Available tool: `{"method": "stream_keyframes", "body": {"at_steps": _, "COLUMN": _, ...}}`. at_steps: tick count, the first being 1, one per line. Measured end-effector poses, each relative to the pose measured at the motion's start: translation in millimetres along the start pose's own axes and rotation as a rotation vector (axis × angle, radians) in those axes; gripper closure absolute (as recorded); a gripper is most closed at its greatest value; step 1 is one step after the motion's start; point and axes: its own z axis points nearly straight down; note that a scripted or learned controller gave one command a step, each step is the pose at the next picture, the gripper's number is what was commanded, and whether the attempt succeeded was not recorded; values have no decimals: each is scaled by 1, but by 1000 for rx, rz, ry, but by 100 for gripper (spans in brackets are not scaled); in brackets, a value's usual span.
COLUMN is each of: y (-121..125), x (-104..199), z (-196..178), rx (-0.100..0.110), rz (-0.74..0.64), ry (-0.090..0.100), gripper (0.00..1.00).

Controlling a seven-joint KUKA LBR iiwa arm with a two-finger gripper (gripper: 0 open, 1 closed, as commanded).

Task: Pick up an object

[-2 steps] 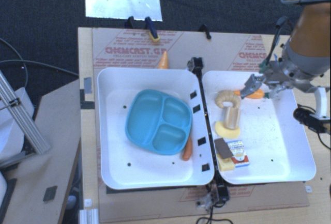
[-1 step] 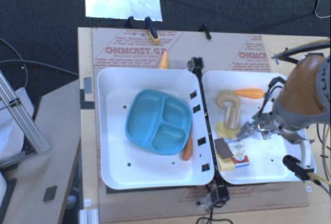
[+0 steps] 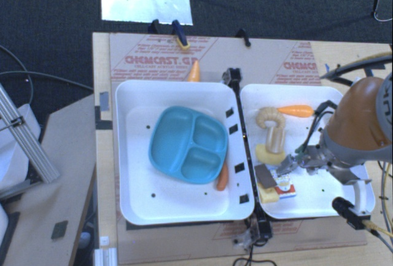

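Observation:
My gripper [image 3: 287,164] hangs low over the right bin [image 3: 319,200], reaching in from the right under the arm's orange band [image 3: 361,118]. Its tip is just right of a yellow piece [image 3: 266,153] and a beige mushroom-shaped toy [image 3: 271,126]. Just below the tip lie a dark grey block [image 3: 265,176] and a small printed packet [image 3: 284,188]. An orange carrot [image 3: 295,111] rests near the bin's far wall. Nothing shows as lifted off the bin floor.
The left bin [image 3: 138,197] holds a blue divided plate [image 3: 188,144] and a small orange carrot [image 3: 222,177] by the divider [image 3: 238,136]. Another orange piece [image 3: 193,71] lies on the cardboard behind the bins. The arm covers the right bin's right side.

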Motion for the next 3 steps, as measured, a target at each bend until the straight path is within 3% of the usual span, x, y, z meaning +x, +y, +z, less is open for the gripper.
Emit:
{"method": "stream_keyframes", "body": {"at_steps": 1, "y": 2, "x": 34, "z": -2, "rx": -3, "rz": -6, "ry": 0, "gripper": 0}}
{"method": "stream_keyframes", "body": {"at_steps": 2, "y": 1, "x": -10, "z": 36, "rx": -2, "rz": 1, "ry": -2, "gripper": 0}}
{"method": "stream_keyframes", "body": {"at_steps": 3, "y": 3, "x": -8, "z": 24, "rx": -6, "rz": 0, "ry": -2, "gripper": 100}}
